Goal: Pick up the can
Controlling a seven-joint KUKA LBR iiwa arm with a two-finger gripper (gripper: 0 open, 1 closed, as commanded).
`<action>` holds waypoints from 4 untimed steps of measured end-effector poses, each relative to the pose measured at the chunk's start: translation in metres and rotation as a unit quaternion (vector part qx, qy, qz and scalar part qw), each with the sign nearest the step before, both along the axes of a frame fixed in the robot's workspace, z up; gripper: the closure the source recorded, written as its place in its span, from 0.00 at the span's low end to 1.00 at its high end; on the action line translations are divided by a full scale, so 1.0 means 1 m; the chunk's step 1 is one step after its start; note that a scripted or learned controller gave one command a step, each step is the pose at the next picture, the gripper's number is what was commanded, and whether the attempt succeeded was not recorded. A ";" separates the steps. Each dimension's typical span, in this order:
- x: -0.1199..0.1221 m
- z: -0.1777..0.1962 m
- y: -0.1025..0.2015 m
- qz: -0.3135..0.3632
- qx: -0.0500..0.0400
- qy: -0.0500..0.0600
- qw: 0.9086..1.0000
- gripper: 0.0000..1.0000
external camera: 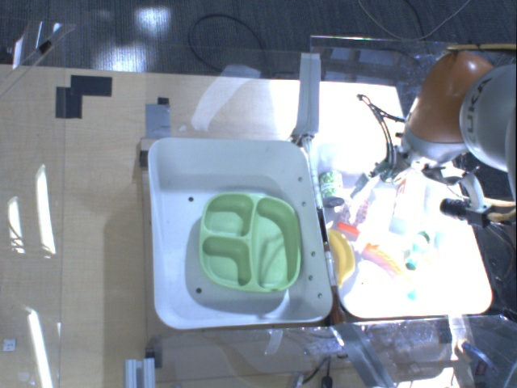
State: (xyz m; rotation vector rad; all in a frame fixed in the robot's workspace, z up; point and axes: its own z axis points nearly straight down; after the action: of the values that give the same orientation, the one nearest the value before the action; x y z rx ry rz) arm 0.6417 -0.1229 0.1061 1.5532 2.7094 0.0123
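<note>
Green plate (250, 242) with sections lies in the left bin (166, 217). In the bright right bin (477, 297) are a yellow banana (342, 257), small toys and the can (329, 184), by the wall between the bins, its long way running up the picture. Over this bin hangs the hand (386, 166); open or closed, I cannot tell

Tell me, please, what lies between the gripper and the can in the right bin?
In the camera view, bare white bin floor lies between the gripper and the can; they sit close together.
</note>
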 end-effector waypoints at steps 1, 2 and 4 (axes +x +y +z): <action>-0.002 0.076 -0.023 0.133 -0.002 0.004 0.991 0.00; 0.001 -0.002 0.012 -0.048 0.001 0.005 0.999 0.00; -0.151 -0.016 -0.012 -0.106 0.002 0.003 0.994 0.00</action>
State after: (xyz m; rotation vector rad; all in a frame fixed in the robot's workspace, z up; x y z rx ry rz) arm 0.4909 -0.1347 0.0898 1.8345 2.5361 0.0099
